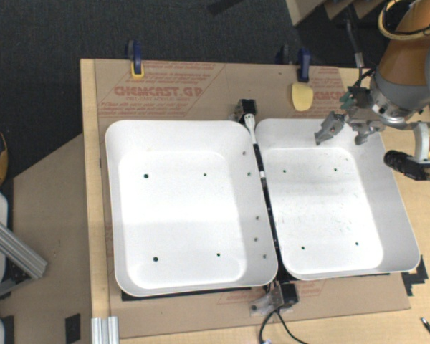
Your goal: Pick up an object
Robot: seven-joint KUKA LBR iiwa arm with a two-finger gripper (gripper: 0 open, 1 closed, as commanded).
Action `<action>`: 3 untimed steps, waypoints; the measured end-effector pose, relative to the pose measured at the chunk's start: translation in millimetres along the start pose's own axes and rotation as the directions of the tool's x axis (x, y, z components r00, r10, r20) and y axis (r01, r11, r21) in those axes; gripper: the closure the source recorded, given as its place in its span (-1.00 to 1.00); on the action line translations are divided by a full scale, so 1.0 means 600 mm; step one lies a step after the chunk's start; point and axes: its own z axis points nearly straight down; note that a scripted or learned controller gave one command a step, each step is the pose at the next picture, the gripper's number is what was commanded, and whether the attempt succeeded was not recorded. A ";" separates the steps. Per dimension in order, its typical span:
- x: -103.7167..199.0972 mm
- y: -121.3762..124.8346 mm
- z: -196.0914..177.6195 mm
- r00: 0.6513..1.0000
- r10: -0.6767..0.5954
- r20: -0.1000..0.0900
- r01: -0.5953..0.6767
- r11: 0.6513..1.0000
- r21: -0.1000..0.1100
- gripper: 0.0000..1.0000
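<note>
My gripper (345, 132) hangs over the far right corner of the right white bin (387, 260), below the arm's orange band (408, 45). Its two grey fingers (329, 129) are spread apart, open, with nothing between them. A small pale yellow object (302, 96) lies on the brown board just beyond the right bin's far rim, to the left of the gripper and apart from it. The left white bin (122, 192) sits beside the right one, their rims touching along the middle.
Two blue clamps (135, 52) (303, 63) hold the board's far edge. A black clip (246, 109) joins the bins at the back. A black part (405, 165) pokes in by the right bin's right rim. Cables (276, 303) lie at the front.
</note>
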 end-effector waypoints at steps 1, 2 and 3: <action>0.210 -0.046 -0.164 1.000 -0.014 -0.005 0.014 1.000 -0.012 -1.00; 0.195 -0.047 -0.170 1.000 -0.001 0.000 0.001 1.000 -0.004 1.00; 0.186 -0.068 -0.211 1.000 0.001 0.001 -0.001 1.000 -0.005 1.00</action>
